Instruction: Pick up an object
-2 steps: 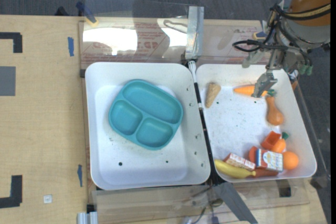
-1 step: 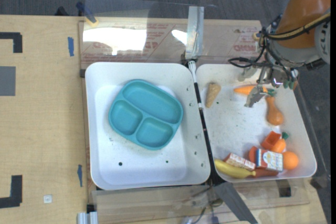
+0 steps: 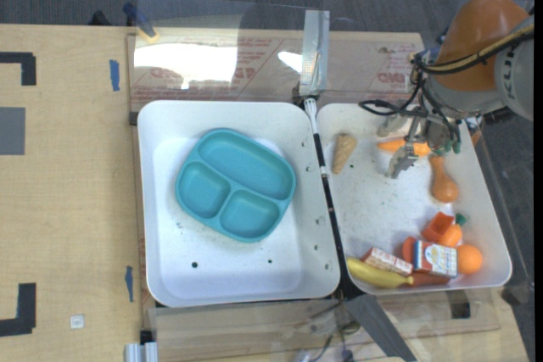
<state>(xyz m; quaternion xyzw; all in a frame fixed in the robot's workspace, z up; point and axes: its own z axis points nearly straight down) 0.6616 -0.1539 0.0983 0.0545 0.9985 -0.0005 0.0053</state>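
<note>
My gripper [image 3: 417,147] hangs over the far part of the right bin [image 3: 488,208], below the orange band of the arm [image 3: 479,30]. A small orange piece [image 3: 395,146] shows right at the gripper; I cannot tell whether it is gripped or lying on the bin floor. Just below and to the right lies an orange pear-shaped toy [image 3: 442,182]. A beige cone-shaped piece [image 3: 344,151] lies to the left of the gripper, near the wall between the bins.
In the near right corner of the right bin sit a yellow banana [image 3: 376,273], a red-and-white box [image 3: 389,258], a juice carton [image 3: 433,257], an orange ball [image 3: 468,258] and an orange-red toy [image 3: 441,227]. The left bin [image 3: 161,250] holds a teal divided plate [image 3: 236,184].
</note>
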